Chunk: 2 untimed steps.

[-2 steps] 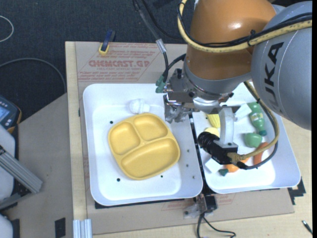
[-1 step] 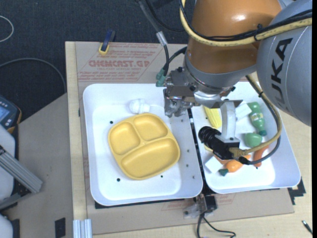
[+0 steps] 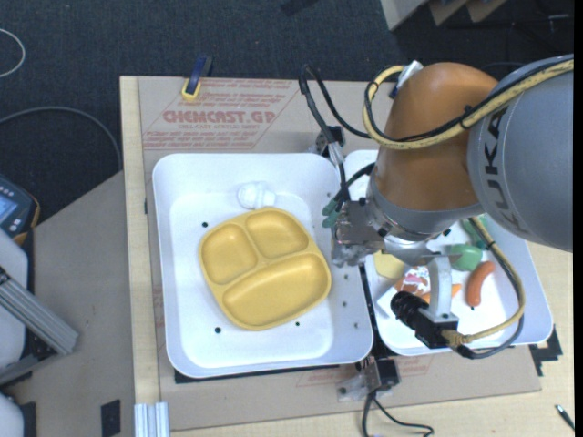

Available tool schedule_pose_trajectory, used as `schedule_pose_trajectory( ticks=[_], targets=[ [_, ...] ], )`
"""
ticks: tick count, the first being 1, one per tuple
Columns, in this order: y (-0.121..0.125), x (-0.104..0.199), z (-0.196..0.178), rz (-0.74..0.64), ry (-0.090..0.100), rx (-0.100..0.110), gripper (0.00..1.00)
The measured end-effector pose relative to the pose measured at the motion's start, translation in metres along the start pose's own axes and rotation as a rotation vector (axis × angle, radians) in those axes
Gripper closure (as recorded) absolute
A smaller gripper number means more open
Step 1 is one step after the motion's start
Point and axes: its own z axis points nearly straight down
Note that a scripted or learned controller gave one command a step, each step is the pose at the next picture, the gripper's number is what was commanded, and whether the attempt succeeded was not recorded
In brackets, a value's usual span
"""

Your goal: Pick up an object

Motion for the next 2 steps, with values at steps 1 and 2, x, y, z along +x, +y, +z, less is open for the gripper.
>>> schedule_pose_trajectory(
  ticks=[1,2],
  targets=[
    [0.002,-0.035,0.073,-0.003,0.003,-0.004,1.00],
    [0.001,0.045,-0.122,-0.019,0.012,-0.032,1.00]
  ],
)
